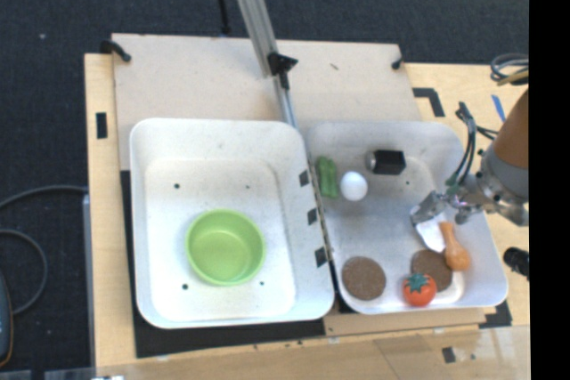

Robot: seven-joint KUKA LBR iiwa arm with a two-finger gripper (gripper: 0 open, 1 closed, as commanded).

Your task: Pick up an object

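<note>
My gripper hangs low over the right side of the right bin, with the arm coming in from the right. Just below it lie a small white piece and an orange carrot-like toy. Further toward the front sit a brown cookie, a red tomato with a green top and a round brown disc. A white ball, a green block and a black block lie at the back of this bin.
The left bin holds a lime green bowl. A slanted metal pole stands behind the bins, ending at the divider between them. Cables hang beside the arm at the right.
</note>
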